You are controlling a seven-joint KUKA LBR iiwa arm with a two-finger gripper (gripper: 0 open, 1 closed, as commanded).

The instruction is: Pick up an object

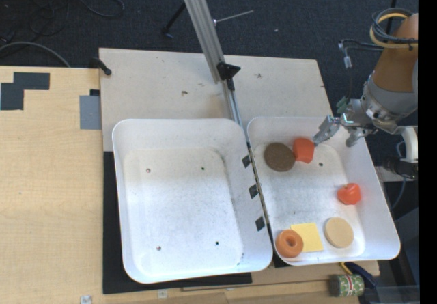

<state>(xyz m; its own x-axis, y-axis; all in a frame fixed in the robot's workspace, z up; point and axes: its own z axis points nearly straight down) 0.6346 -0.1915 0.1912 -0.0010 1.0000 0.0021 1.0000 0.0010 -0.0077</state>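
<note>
Arm enters from right edge, grey body with orange band (396, 67) above the wrist. Gripper (339, 132) sits over the upper right corner of the right bin (382, 224), its two fingers (325, 132) spread apart and pointing down-left, nothing between them; gripper open. Nearest object: a red-orange block (304, 149), lying on the bin floor just beside and down-left of the lower fingertip, close but whether touching cannot be told. Brown round disc (279, 157) lies against the block's left side, touching or nearly so, near the bin's left wall. Small red piece (349, 193) rests alone toward the right wall, below the gripper and apart from it. Along the bin's near edge: orange ring (290, 243) at left, yellow flat square (306, 236) just beside it and partly under it, tan round disc (339, 232) to the right of the square; all three well apart from the gripper. Left bin (136, 159) is white with a few dark specks on its floor. Both bins rest on a pale board on the desk (48, 180). A slanted aluminium rail (203, 26) runs from top centre down to the seam between the bins. A green patterned can (348, 285) lies off the board at bottom right.
</note>
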